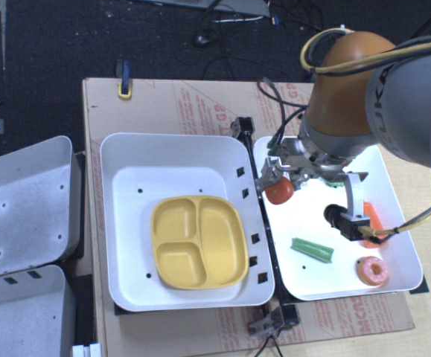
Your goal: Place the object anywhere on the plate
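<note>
Red ball point(279, 192) between end effector point(281, 178) fingers — beside plate point(199, 242).

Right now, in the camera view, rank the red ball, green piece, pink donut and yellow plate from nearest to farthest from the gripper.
1. Red ball, right at the gripper.
2. Green piece, right bin's middle.
3. Yellow plate, left bin.
4. Pink donut, right bin's near corner.

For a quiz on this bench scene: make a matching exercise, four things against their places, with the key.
Things:
1. yellow plate
2. green piece
3. pink ring
4. red ball

Places:
A. right bin, near front corner
B. left bin, middle
C. right bin, at its left wall, by the gripper
D. right bin floor, between ball and ring

Pairs: 1-B, 2-D, 3-A, 4-C
</note>
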